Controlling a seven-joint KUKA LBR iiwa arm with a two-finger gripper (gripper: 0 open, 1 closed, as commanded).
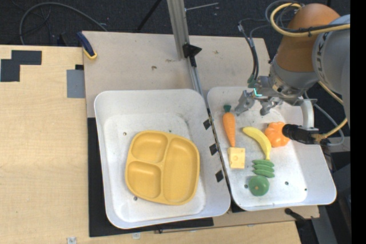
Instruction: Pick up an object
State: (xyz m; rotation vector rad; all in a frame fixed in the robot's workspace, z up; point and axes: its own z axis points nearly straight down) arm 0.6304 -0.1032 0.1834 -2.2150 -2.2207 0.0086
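Note:
The right bin (311,183) holds several toy foods: an orange carrot (229,128), a yellow banana (258,141), an orange pepper (276,134), a yellow cheese wedge (237,158), a green pea pod (263,167) and a round green fruit (258,186). My gripper (256,106) hangs over the bin's far end, above and just right of the carrot's top. Its fingers are spread open and nothing sits between them.
The left bin (114,117) holds a yellow divided plate (163,167). A metal post (176,8) rises behind the bins, with a rod running down the gap between them. Cables hang beside the wrist on the right.

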